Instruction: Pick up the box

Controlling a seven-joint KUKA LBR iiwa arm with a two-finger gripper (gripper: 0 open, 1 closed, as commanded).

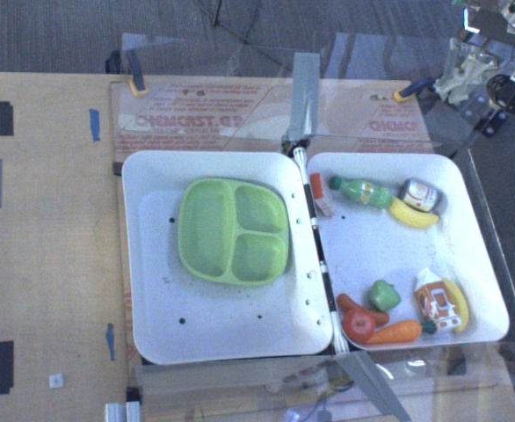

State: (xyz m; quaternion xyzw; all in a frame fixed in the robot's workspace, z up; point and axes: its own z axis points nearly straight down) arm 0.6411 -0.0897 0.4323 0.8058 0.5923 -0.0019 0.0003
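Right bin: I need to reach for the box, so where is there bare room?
The right white bin is bare mid-floor, between the green bottle above and the green pepper below. Crowded: the near corner around the orange-and-white box, yellow banana, carrot and tomato.

A light wooden bench [47,262] carries two shallow white bins side by side, touching along their inner rims. The left bin [143,323] and the right bin [477,244] both rest partly on a flattened brown cardboard sheet [205,117]. Strips of blue tape [94,124] and black tape [1,117] mark the wood.
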